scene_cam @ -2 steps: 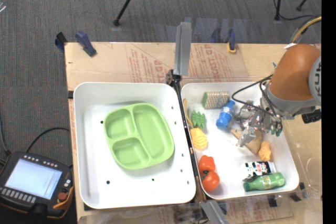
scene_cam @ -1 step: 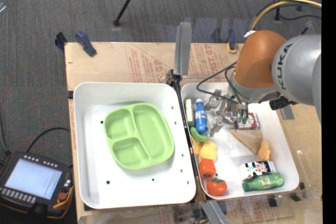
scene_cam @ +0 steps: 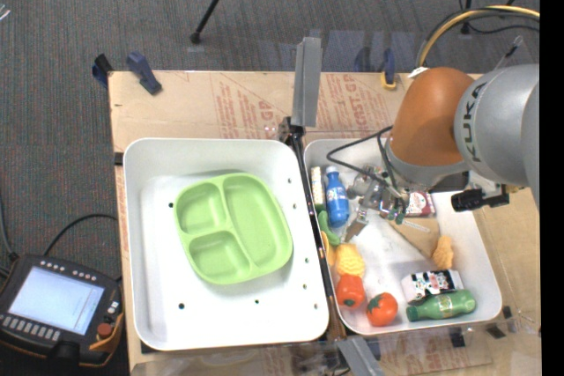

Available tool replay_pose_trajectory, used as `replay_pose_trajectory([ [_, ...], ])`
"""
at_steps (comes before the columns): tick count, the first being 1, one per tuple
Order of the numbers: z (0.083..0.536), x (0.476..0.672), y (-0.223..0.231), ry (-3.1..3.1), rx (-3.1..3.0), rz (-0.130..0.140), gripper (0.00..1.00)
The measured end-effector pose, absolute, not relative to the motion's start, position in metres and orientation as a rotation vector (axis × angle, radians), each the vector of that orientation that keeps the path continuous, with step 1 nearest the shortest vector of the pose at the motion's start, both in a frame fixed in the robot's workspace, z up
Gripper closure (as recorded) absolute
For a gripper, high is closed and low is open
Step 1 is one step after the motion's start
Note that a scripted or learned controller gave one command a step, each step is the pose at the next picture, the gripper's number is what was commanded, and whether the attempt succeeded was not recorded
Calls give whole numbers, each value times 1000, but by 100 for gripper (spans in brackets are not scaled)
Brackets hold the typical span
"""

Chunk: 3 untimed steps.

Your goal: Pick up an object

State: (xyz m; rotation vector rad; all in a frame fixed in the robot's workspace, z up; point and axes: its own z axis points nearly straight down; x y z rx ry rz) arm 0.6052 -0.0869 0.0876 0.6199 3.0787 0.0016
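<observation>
Your two-finger gripper point(scene_cam: 363, 209) hangs low over the right white bin point(scene_cam: 490, 269), near its left wall, fingers spread apart with nothing between them. Just beside it, against that left wall, stands a blue plastic bottle point(scene_cam: 336, 199). Below along the same wall you see a yellow toy corn cob point(scene_cam: 350, 259), a red pepper point(scene_cam: 350, 290) and a small red tomato point(scene_cam: 382, 308). A green bottle point(scene_cam: 441, 305) lies at the bin's front right corner. The left white bin point(scene_cam: 150, 180) carries a light green divided plate point(scene_cam: 233, 227).

Single fixed overhead cam, slanted down.
Both bins in frame: gripper point(scene_cam: 363, 211) over right bin point(scene_cam: 476, 255), left bin point(scene_cam: 141, 189) beside.
</observation>
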Motion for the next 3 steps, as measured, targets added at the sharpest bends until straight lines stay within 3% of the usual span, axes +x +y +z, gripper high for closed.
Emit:
replay_pose_trajectory([
  [1,96,605,-87,3084,615,0,100],
  [2,133,594,-185,3106,440,-1,100],
  [3,131,594,-184,3109,438,1,0],
])
